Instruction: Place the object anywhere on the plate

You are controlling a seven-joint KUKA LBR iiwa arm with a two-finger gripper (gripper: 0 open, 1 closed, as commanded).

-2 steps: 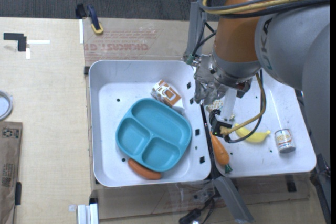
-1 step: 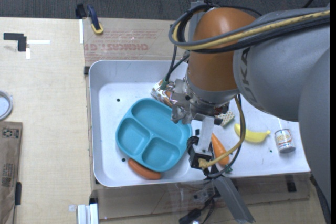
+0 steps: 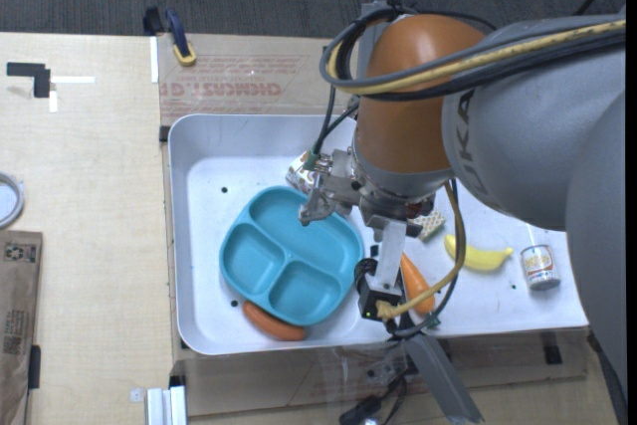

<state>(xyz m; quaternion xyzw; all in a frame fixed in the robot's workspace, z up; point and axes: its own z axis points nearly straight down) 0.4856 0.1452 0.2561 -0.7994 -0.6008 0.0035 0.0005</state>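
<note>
Where the pale wood of the bench (image 3: 90, 164) shows at the far left, a black L-shaped mark (image 3: 28, 75) sits near the top, the edge of a clear ring (image 3: 6, 200) pokes in lower down, and a brown paper bag (image 3: 20, 299) lies below that. Further right, a blue and yellow clamp (image 3: 179, 36) rests at the corner of a flat sheet of cardboard (image 3: 249, 75), which lies behind the white bin (image 3: 175, 214).

Inside the bin, toward its left half, lies the blue plate (image 3: 274, 264), divided into three compartments and flat on the bin floor. An orange-brown sausage (image 3: 271, 321) lies on the bin floor against the plate's near rim, outside the compartments.

The tool (image 3: 318, 201) hangs over the plate's far right rim, at the end of the arm (image 3: 448, 105), whose orange band and grey body cover much of the bin's right half. Whether the tool is wide, narrow or holding anything cannot be told from this slant.

Right of the plate, a carrot (image 3: 416, 282) lies on the bin floor, partly under the arm's cables. A small pale cracker-like piece (image 3: 430, 226) shows just beyond it. Then comes a yellow banana (image 3: 480, 258), and at the far right a small tin can (image 3: 540, 267), both on the bin floor and well apart from the plate. Which of these loose things the task means cannot be told.
</note>
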